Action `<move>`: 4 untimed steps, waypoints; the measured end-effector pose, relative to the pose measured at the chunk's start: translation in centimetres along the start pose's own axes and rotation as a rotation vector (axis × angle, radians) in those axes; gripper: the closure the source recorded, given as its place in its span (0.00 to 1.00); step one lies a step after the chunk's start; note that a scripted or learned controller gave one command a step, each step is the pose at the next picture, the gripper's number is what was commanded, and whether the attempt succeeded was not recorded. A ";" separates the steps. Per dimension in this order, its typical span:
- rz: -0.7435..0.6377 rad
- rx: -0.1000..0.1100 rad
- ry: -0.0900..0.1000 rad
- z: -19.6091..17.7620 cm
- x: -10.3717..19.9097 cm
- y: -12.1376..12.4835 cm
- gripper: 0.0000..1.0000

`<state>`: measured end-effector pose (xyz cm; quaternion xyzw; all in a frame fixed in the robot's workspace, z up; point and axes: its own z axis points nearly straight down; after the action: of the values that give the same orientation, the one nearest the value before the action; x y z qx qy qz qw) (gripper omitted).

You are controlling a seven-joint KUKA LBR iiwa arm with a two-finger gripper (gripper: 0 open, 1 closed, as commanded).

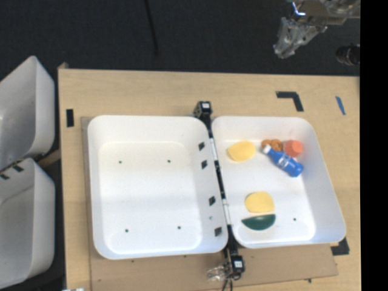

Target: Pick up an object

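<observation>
Camera view puts the gripper (pixel 291 41) high at about one o'clock, off the bench and well apart from both bins; whether it is open or closed cannot be told. Every candidate lies toward six o'clock from it, in the right bin (pixel 324 205): a blue bottle (pixel 285 162) with its long axis running ten to four, an orange piece (pixel 293 148) touching it, two yellow pieces (pixel 242 151) (pixel 259 202), and a dark green piece (pixel 259 222). The left bin (pixel 97 180) holds nothing.

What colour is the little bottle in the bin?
The bottle is blue with a white cap end, seen in the camera view, right bin.
</observation>
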<state>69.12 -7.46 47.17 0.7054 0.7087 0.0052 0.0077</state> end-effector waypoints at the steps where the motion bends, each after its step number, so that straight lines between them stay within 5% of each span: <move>1: 0.006 0.028 0.003 9.9 0.8 -4.3 1.00; 2: 0.000 0.009 0.002 4.8 3.9 -0.3 1.00; 3: 0.000 0.025 0.004 11.1 8.2 -4.8 1.00; 4: 0.000 0.005 0.003 2.8 8.7 0.0 1.00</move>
<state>69.17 1.18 44.30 0.7053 0.7088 0.0043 0.0051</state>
